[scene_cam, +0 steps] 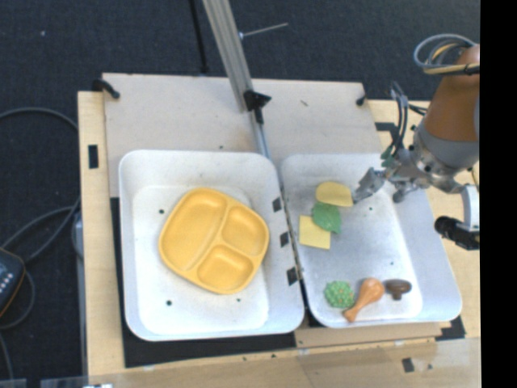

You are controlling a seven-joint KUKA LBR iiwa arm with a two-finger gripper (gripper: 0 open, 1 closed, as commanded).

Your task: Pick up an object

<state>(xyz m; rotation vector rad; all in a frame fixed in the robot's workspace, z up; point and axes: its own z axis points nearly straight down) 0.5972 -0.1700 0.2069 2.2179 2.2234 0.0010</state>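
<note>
Claw seemingly above right bin

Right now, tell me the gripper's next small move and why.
Probably ease the gripper left and down toward the yellow piece. It hangs over the right bin just beside that piece, the nearest item, and nothing shows between the fingers.

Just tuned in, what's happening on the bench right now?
The arm reaches in over the right bin, with its gripper low near the bin's upper edge, beside a yellow piece. Nothing is seen between its fingers. Also in that bin lie a green leaf, a yellow square, broccoli, a drumstick and a mushroom. The left bin holds a yellow tray.
</note>
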